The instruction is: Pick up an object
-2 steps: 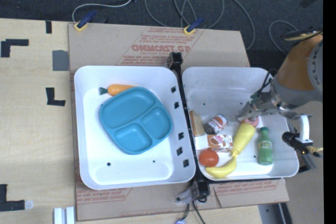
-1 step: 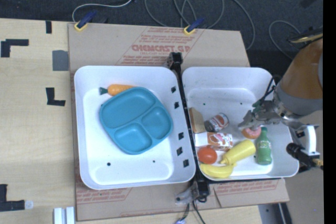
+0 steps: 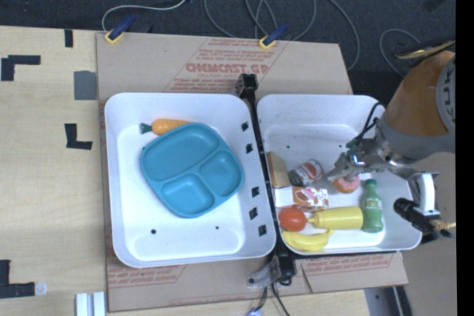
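- The claw (image 3: pixel 354 168) sits low in the right bin (image 3: pixel 318 111), right among the clutter near that bin's right side.
- How far apart it stands, I cannot tell; the metal tips blur into the items beneath them.
- Its tip is down at a small pink-and-orange item (image 3: pixel 346 183), looking to touch it, though a grip cannot be confirmed.
- Just beside it stands a green bottle (image 3: pixel 371 206), long axis running roughly up and down the view, cap end toward the claw.
- The yellow bottle (image 3: pixel 337 218) lies on its side, long axis left to right, touching the green bottle at its right end.
- A red tomato (image 3: pixel 292 218) rests at the yellow bottle's left end, and a banana (image 3: pixel 307 240) curves along the bin's near wall below them.
- A small can (image 3: pixel 306 172) lies tilted left of the claw, with a red-and-white packet (image 3: pixel 310 196) just below it.
- The arm (image 3: pixel 422 111) comes in from the right, its orange band bulking over the bin's right rim, wrist angled down and leftward.
- In the left bin (image 3: pixel 122 181), a blue divided plate (image 3: pixel 192 169) sits with a carrot (image 3: pixel 169 126) at its upper edge.
- Both bins rest on cardboard (image 3: pixel 222 63) on the table (image 3: pixel 44 181).
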Controlling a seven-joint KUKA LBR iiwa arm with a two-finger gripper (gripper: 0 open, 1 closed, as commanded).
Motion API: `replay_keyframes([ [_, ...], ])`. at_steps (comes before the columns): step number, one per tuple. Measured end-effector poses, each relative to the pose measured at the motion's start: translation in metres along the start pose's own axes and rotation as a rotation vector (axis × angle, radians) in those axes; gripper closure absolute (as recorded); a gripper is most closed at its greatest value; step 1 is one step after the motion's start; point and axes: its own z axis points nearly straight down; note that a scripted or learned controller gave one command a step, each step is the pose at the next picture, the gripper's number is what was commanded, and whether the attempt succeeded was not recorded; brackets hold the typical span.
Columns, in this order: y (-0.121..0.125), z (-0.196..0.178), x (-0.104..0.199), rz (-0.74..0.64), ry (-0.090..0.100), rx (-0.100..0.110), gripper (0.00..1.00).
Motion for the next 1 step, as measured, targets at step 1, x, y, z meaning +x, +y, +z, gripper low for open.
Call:
replay_keyframes([
  [1,0.0107,-0.0087,0.0654,-0.001,0.000,-0.001,1.00],
])
